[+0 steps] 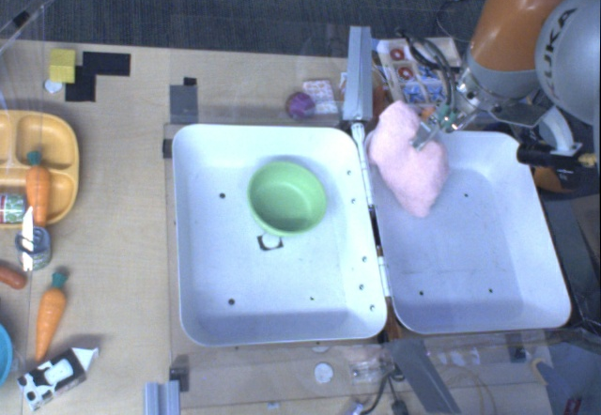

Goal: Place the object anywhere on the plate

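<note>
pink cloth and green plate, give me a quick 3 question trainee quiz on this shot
1. True or false: the pink cloth already rests on the green plate.
2. Which bin holds the green plate? A) left white bin B) right white bin C) neither
3. Fill in: the hand is at the cloth's upper ____ edge in the camera view.

Key
1. False: the cloth is over the right bin's upper left corner, beside the divider, apart from the plate.
2. A
3. right
</note>
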Available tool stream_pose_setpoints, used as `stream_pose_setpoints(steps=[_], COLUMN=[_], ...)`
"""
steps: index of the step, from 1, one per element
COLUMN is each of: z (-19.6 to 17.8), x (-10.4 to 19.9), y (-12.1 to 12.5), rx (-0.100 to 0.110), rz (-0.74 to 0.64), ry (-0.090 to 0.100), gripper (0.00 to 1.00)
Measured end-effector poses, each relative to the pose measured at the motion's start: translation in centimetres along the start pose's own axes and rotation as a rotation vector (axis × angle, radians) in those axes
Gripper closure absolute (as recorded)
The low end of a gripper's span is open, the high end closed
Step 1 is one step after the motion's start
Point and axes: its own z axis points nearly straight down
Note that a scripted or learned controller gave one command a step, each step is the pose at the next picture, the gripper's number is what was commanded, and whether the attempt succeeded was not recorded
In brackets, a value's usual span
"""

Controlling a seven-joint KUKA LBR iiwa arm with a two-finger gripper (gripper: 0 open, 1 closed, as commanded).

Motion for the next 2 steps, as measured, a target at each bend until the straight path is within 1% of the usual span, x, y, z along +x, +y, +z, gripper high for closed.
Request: stream_pose_setpoints(steps=[1, 2], z=[-2.3, -7.7], x=[4.9, 12.2], y=[3.1, 2.8], rx=[-0.001, -0.005], rz=[-0.245, -0.675], ry=[0.000, -0.001], gripper=[1.00, 1.00])
